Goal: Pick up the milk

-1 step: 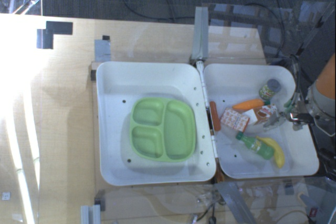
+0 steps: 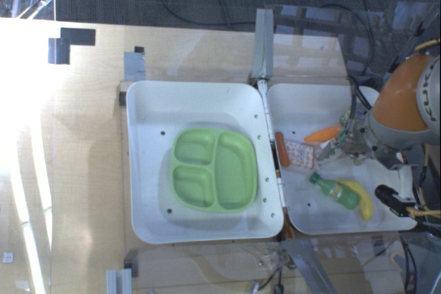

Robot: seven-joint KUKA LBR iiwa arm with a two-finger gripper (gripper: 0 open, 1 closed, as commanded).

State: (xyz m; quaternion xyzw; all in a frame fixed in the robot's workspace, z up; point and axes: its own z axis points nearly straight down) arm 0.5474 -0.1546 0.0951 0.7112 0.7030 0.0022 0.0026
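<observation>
The milk (image 2: 300,155) is a small white carton with red print. It lies flat near the left wall of the right bin (image 2: 310,96). My gripper (image 2: 341,147) hangs low over that bin, just right of the carton and beside the orange carrot (image 2: 322,135). The grey arm with its orange band (image 2: 410,103) reaches in from the right. Nothing shows between the gripper and the carton that tells me they touch.
A brown sausage (image 2: 279,149) lies against the divider, left of the milk. A green bottle (image 2: 335,191) and a yellow banana (image 2: 363,198) lie toward the front. The left bin (image 2: 145,169) holds a green divided plate (image 2: 213,170).
</observation>
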